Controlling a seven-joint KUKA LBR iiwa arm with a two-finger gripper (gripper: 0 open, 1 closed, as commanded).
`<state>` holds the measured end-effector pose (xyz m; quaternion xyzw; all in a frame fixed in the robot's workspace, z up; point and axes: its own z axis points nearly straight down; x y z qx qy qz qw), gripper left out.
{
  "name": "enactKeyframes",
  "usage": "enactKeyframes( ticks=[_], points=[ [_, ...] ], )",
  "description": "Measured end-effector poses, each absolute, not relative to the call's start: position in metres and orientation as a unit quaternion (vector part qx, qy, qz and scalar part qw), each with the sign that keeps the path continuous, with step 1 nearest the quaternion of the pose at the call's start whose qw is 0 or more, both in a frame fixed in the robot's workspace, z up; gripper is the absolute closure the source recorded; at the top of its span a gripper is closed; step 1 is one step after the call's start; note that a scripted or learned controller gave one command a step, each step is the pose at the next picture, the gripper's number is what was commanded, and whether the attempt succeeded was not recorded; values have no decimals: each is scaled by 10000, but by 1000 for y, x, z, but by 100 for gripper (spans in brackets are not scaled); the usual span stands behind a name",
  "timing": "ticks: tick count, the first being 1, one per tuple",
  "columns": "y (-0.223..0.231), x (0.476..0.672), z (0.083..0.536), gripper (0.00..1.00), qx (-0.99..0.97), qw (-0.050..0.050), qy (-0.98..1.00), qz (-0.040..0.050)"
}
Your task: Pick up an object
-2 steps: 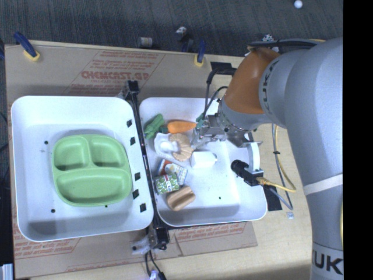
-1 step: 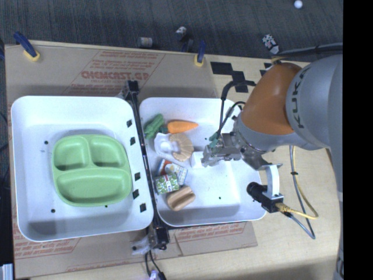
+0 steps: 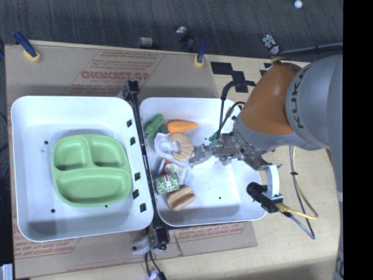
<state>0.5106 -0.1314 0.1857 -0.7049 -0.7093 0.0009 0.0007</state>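
Observation:
The right bin [image 3: 224, 188] holds a pile of small items along its left side. An orange carrot [image 3: 182, 125] lies at the top, with a green leafy piece [image 3: 153, 125] to its left. Below them sit a tan round piece [image 3: 183, 148] and a white item [image 3: 165, 146]. Further down are a green-and-white packet [image 3: 168, 183] and a brown bread roll [image 3: 180, 198]. My gripper [image 3: 201, 154] is low in the bin, just right of the tan round piece. Nothing is visibly held in it.
The left bin [image 3: 29, 156] holds a green divided plate [image 3: 90, 169]. A black divider [image 3: 139, 150] runs between the bins. The grey and orange arm [image 3: 274, 107] covers the right bin's right side, with yellow cable [image 3: 300, 214] trailing beyond its corner.

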Motion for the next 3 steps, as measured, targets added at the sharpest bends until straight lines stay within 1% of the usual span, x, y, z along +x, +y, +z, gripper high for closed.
enactKeyframes(
  ticks=[1,2,3],
  points=[
    [-110,571,107,0,-7041,-74,-7100,-33],
    [-112,572,120,100,-7036,-102,-7105,-33],
    [-153,534,185,100,-7058,-1,-7084,3]
  ],
)
